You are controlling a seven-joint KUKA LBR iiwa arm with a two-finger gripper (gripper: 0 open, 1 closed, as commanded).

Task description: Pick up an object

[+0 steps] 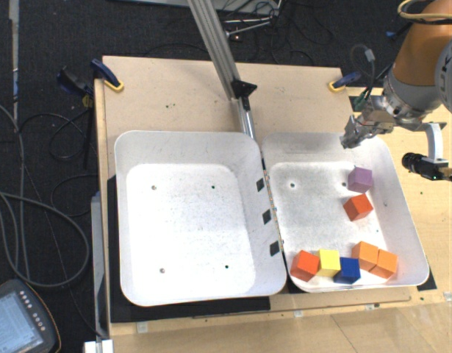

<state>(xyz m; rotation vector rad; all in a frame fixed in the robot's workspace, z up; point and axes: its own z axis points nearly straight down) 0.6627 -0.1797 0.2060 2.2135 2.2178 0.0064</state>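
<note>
The gripper (353, 140) hangs over the far edge of the right bin (406, 219), near that bin's far right corner, and nothing is visible in its grasp; whether it is spread or closed I cannot tell from this slanted view, since it is small and dark against the bin rim. The nearest candidate is the purple cube (360, 178), which lies just toward the camera from the gripper, on the bin floor and close by. Just beyond it in the same direction sits an orange-red cube (358, 207), near the purple one but apart from it. Farther still, along the near wall of the right bin, a cluster gathers: a red-orange cube (306, 264), a yellow cube (329, 260) beside it, a blue cube (348, 270), and two orange cubes (367, 254) (386, 263) toward the near right corner (these look tightly packed, some touching, which I judge would make a clean grasp harder). The left bin (130, 197) lies well apart across the bench (174, 94). The coming move, in my judgement, turns on a short travel toward the camera and downward to the purple cube, which stands free on all sides.
</note>
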